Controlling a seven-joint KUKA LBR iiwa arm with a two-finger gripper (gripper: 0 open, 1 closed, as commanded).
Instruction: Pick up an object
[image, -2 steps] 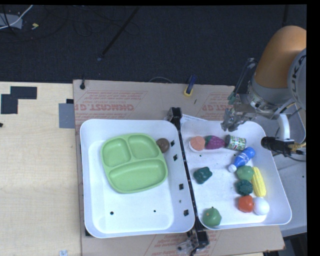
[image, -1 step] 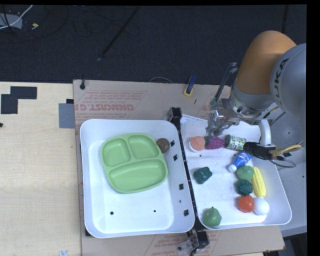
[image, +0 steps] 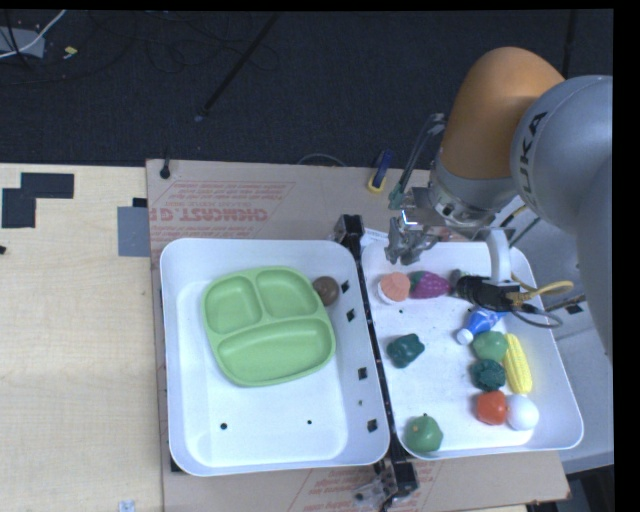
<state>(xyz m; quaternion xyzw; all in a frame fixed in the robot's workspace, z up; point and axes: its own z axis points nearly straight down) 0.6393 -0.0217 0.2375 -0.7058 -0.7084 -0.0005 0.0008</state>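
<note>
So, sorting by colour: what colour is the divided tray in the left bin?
Light green, clearest in the camera view.

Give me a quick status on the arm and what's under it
Pincer low over right bin's far-left corner, nothing seen held. Orange-pink piece and purple piece just below it. Green tray in left bin.

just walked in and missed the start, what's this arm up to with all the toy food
A grey KUKA arm reaches in from the right, its gripper hanging over the far left corner of the right bin, just above a small orange-pink piece and a purple one. Nothing appears to be held. The other toy foods lie in that bin, among them a dark green piece, a green apple and a yellow corn cob. The left bin holds a green divided plate and a small brown ball.
</note>
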